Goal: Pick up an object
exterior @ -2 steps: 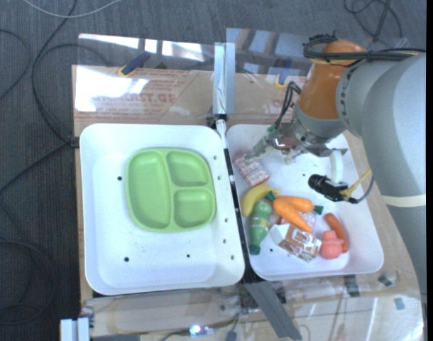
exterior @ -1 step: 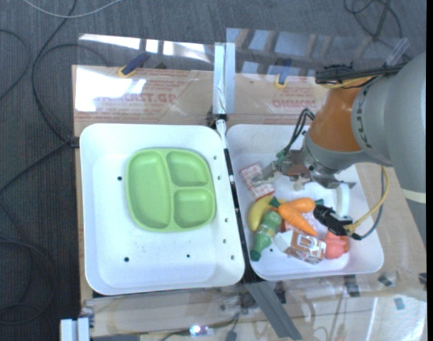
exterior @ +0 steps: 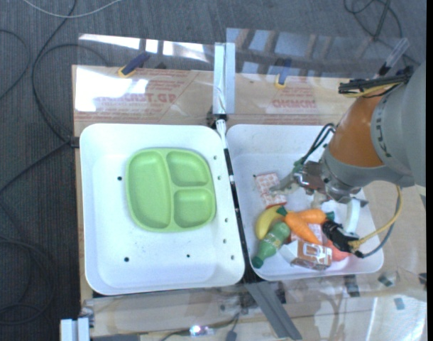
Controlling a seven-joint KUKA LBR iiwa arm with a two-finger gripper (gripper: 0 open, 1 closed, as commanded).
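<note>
The right bin (exterior: 273,137) holds a pile of small items in its near half. A yellow banana (exterior: 266,221) lies beside a green bottle (exterior: 270,244), and an orange carrot (exterior: 306,223) lies just right of them. A red and white packet (exterior: 266,183) sits further back, and a brown packet (exterior: 312,256) lies at the front next to something red (exterior: 338,253). My gripper (exterior: 329,196) hangs low over the right part of this pile, just behind the carrot. The wrist with its orange band (exterior: 355,139) hides what is directly beneath it.
The left bin (exterior: 96,190) bears a green divided plate (exterior: 171,189). A raised rim (exterior: 231,190) separates the two bins. Cables loop off the wrist over the right bin's right wall (exterior: 387,226).
</note>
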